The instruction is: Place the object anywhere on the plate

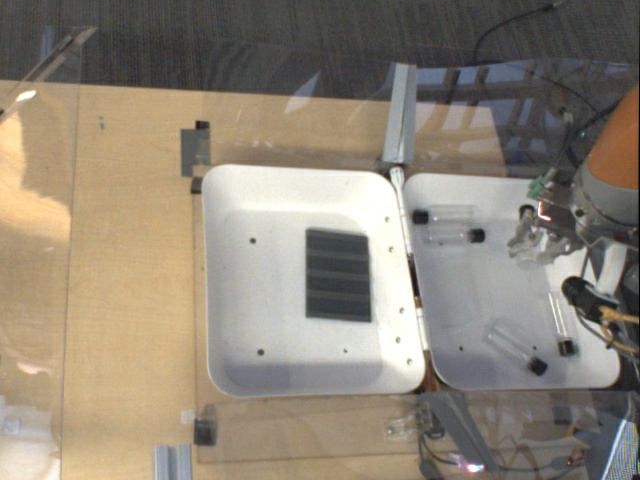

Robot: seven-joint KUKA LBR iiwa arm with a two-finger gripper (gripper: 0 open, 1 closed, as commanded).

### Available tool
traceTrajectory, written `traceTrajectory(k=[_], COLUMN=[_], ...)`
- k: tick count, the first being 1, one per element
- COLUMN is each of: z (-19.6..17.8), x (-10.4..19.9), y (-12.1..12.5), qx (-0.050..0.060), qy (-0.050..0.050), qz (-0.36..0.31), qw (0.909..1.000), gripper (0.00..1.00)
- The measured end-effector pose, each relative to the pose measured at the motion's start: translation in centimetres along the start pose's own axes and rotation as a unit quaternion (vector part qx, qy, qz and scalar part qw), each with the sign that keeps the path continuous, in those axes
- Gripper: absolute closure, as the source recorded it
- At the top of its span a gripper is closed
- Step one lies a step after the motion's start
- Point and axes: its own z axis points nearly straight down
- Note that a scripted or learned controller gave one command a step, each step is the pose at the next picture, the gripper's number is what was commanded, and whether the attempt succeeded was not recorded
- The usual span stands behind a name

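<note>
Two shallow white bins sit side by side on a pale wooden surface (110, 268), seen from above at a slant. The left bin (240, 268) holds a dark ribbed rectangular plate (338, 274), lying flat near the bin's middle, long side running front to back. The right bin (470, 308) touches the left one along a shared edge, where a grey metal bar (402, 113) runs away toward the back.

Several clear tubes with black caps lie in the right bin. One tube (447, 212) lies near the back left corner, its cap pointing left; a second tube (455, 234) lies just beside it, cap pointing right. A third tube (518, 348) lies tilted near the front of the bin, cap toward the front edge. A fourth, thinner tube (559, 323) lies close to the right side, cap toward the front. All four are well apart from the plate.

The arm (612, 163) enters from the right, its orange band visible at the frame's edge. The claw (530, 236) hangs over the back right part of the right bin; whether its fingers are spread or closed, and whether anything sits between them, cannot be told from here. Black cables (590, 303) loop beside the wrist at the right.

A small dark bracket (197, 148) stands on the surface behind the left bin.
</note>
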Motion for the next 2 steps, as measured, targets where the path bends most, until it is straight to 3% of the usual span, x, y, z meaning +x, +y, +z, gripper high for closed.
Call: traceTrajectory(k=[1,2], z=[-4.1,-4.8], x=[6.4,13.7], y=[4.1,7.2], qx=[0.0,0.0], qy=[0.0,0.0], qz=[-0.087,-0.061], qw=[0.9962,0.9981], gripper=[1.0,1.0])
